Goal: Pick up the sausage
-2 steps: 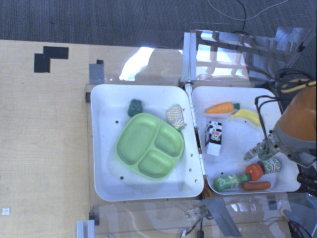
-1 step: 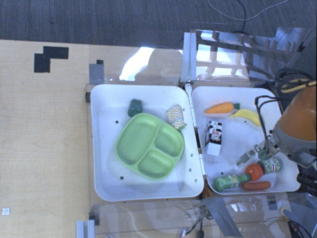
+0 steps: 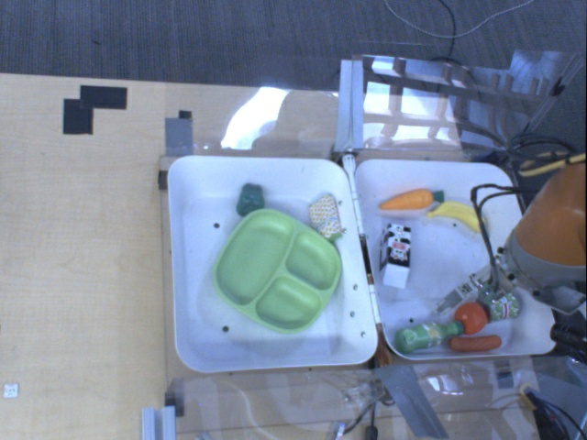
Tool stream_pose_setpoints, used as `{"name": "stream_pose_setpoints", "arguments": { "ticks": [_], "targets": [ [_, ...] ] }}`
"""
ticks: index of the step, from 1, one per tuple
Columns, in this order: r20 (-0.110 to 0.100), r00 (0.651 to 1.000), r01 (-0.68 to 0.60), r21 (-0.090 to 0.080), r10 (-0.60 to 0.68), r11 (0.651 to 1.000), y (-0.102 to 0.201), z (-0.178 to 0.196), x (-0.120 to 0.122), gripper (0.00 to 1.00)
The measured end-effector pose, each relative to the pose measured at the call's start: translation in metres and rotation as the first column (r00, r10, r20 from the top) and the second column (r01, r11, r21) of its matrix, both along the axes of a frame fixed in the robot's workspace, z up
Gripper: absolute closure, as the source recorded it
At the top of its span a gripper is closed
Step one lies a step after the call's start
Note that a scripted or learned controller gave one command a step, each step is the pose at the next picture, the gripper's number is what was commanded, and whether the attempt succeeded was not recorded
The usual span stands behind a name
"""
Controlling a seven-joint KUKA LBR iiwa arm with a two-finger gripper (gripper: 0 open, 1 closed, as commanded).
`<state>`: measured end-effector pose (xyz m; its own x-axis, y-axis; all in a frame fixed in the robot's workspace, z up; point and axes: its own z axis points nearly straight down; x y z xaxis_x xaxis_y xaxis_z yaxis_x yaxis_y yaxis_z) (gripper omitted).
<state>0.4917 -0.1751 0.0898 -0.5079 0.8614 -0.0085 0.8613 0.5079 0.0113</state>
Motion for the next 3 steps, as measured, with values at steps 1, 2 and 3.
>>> {"name": "stream_pose_setpoints", "arguments": {
  "ticks": [1, 2, 3],
  "targets": [
    [0.007, 1.000, -0.002, -0.001, 0.002, 1.000, 0.001, 0.012, 0.003, 1.00],
    [0.006, 1.000, -0.001, 0.000, 0.001, 1.000, 0.001, 0.012, 0.003, 0.00],
    [-0.005, 0.990, 0.139, 0.002, -0.139, 0.990, -0.011, -0.001, 0.014, 0.00]
  ]
}}
